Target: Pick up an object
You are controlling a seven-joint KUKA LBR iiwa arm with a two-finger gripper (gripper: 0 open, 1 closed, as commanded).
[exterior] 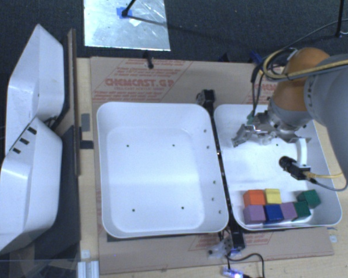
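left bin [156,167]: a bare floor in this view; nothing for the coming move.
right bin [252,167]: holds every block, all crowded along its near wall.
gripper [242,136]: over the far half of the right bin, pointing left across the view; nothing shows between its tips.
fingers: I cannot tell whether they are spread or closed from this angle.
purple block [254,214]: leftmost of the front row, close to the bin's near wall.
orange block [254,197]: back row, just behind the purple one; it looks like the block nearest the gripper.
blue block [272,212]: front row, touching the purple block.
yellow block [272,196]: back row, beside the orange one.
mauve block [288,211]: front row, right of the blue.
green blocks [307,200]: right end of the cluster, a little apart from the yellow.
key relation: the blocks lie toward the viewer from the gripper, well apart from it and slightly to its right.
judgement: the reach has not yet closed on any block; the tight packing may leave little room for a finger beside one.
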